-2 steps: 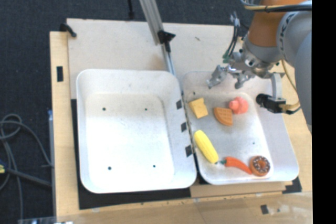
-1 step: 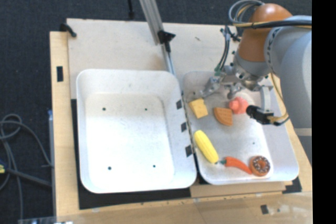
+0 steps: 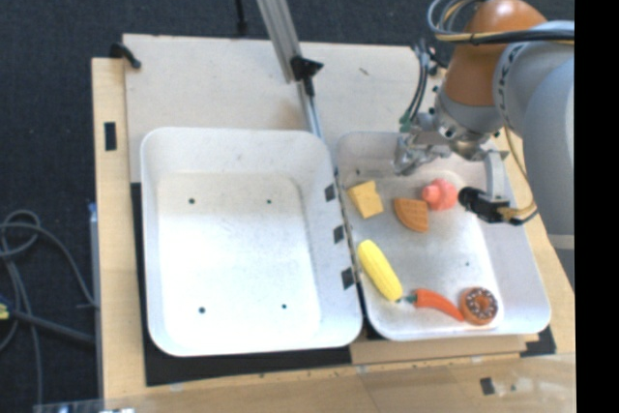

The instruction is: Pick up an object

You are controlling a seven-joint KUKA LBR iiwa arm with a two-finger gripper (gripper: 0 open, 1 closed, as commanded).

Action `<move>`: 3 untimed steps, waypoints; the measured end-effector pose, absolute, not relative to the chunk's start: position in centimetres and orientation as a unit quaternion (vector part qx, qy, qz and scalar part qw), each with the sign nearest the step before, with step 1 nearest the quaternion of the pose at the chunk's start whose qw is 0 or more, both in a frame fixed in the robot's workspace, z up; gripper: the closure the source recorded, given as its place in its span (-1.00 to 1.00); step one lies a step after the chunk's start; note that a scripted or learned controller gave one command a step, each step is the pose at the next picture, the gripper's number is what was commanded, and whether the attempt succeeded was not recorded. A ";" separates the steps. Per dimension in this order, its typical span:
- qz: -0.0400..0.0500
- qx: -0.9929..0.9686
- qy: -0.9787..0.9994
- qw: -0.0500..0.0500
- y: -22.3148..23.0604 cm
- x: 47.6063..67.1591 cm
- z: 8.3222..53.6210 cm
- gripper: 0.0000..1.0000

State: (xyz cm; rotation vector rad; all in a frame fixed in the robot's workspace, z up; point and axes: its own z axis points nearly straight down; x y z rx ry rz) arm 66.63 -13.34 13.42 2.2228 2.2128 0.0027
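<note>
Claw hovers at upper right, its opening impossible to tell; the pink toy looks light, rounded, best pinched across its middle.

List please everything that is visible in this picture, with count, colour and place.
cheese: 1, yellow, right bin, far left part
bread: 1, brown, right bin, middle
pink toy: 1, pink, right bin, beside the bread
corn: 1, yellow, right bin, near left edge
carrot: 1, orange, right bin, near edge
donut: 1, brown, right bin, near right corner
bins: 2, white, side by side on the bench
pole: 1, grey metal, behind the bins
cables: dark, floor at left
arm: 1, grey and orange, right side
hand: 1, metal, above far end of right bin
</note>
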 end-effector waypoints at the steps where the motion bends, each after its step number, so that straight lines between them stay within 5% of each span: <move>1: 0.002 0.706 0.708 0.003 -12.7 67.5 18.9 1.00; 3: 0.001 0.706 0.708 0.002 -13.7 67.1 25.9 1.00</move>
